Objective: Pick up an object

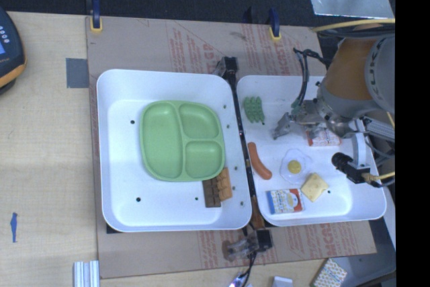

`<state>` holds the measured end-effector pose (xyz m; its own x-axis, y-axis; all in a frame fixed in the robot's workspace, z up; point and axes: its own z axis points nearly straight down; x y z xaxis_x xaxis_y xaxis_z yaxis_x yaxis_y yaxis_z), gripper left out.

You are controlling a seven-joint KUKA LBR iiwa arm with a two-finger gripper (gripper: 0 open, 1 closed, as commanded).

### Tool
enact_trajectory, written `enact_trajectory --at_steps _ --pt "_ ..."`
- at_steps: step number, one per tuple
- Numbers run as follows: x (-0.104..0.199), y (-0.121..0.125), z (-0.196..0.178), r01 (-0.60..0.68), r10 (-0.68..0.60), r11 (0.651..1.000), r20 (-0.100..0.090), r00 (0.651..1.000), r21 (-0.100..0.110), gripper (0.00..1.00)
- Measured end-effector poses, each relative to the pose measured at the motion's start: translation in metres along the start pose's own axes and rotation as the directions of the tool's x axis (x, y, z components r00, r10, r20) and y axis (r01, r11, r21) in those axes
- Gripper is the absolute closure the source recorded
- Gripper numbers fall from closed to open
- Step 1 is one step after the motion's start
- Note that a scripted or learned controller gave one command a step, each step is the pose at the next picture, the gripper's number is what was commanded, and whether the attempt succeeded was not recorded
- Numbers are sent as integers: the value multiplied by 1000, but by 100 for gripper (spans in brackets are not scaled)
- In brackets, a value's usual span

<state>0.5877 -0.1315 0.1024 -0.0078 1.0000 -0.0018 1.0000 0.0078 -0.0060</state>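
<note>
Over the right bin (363, 210), the hand (285, 126) hangs; its grip state cannot be told.

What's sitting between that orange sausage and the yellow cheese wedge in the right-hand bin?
A toy fried egg, white with a yellow yolk, lies between the sausage and the cheese wedge, as the camera view shows.
</note>
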Motion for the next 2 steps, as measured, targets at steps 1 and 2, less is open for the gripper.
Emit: enact_trajectory --at_steps 1,2 --pt "-75 -27 -148 -11 11 1000 7 1000 -19 0" --pt "-69 13 -23 1 -1 1000 -4 1000 5 0"
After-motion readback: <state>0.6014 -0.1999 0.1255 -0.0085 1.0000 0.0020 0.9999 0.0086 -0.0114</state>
